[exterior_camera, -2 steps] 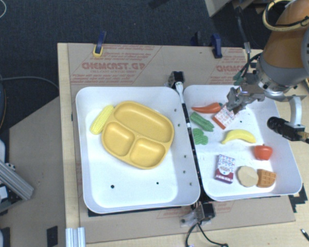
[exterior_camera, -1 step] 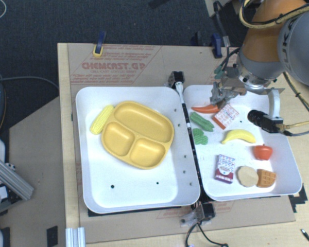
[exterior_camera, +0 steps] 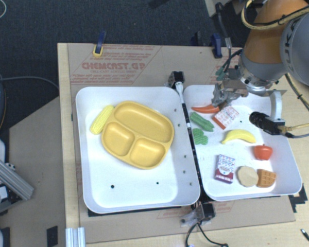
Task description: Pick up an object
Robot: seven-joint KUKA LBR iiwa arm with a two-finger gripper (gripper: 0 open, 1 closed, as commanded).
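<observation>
Right bin (exterior_camera: 286, 133), near edge: small red-and-white carton (exterior_camera: 224, 169) lying flat, a round tan biscuit (exterior_camera: 247, 176) just to its right, a brown waffle (exterior_camera: 266, 178) touching the biscuit on the far side of it from the carton. All three sit in a row along the near wall.

A step farther in: red tomato (exterior_camera: 263, 152) toward the right wall, yellow banana (exterior_camera: 239, 136) near the bin's middle, curved side up. Close to the left wall, a small green leafy piece (exterior_camera: 199, 136), and just beyond it a green pea pod (exterior_camera: 201, 121) lying at a slant.

Left bin (exterior_camera: 92, 181): yellow divided plate (exterior_camera: 136, 134) about mid-bin, three compartments, nothing in them. A corn cob (exterior_camera: 101, 119) rests against the plate's left rim, toward the far left corner.

Far part of the right bin: red-and-white packet (exterior_camera: 226, 117) lying tilted, an orange-red chili (exterior_camera: 206, 108) just beside it on the left, pointing at the wall between the bins. The gripper (exterior_camera: 222, 98) hangs directly over these two, low, by the far left corner. Open or closed: cannot tell from this angle, nor whether it touches either item. The arm (exterior_camera: 268, 30) rises behind it toward the far right.

Beyond both bins: the bench's cardboard sheet (exterior_camera: 144, 60) with red lettering.
</observation>
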